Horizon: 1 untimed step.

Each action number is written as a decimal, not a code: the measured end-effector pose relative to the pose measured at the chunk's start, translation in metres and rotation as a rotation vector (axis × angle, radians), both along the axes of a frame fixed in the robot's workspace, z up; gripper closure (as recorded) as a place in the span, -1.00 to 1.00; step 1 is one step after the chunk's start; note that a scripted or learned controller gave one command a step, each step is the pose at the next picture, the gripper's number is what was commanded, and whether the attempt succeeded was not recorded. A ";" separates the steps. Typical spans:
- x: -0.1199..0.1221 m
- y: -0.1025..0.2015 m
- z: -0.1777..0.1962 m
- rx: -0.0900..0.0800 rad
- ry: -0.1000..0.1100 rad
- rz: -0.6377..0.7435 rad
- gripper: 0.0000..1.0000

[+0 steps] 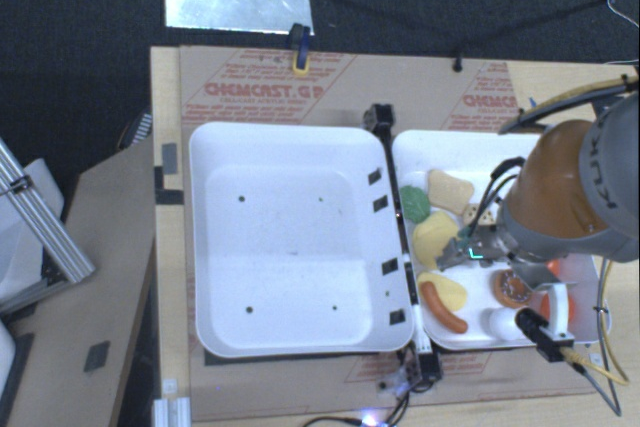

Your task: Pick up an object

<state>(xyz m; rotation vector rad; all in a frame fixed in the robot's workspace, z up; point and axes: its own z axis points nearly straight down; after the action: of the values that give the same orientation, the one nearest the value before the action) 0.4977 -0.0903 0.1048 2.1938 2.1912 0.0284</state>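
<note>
The likeliest target, a pale yellow rounded lump (436,237), lay against the left wall of the right-hand shallow white bin (450,147), with a green leafy piece (414,203) and a beige wedge (450,189) above it and a red sausage (443,306) toward the near left corner. The gripper (476,251) hovered just beside the lump, possibly touching it; its state could not be told. A good pick meant centring over the lump, away from the wall.
</note>
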 end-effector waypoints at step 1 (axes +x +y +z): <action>0.043 -0.004 -0.019 0.017 0.038 0.007 -1.00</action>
<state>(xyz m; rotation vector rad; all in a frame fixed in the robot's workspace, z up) 0.5403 -0.0944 0.0854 2.2136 2.2266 0.0065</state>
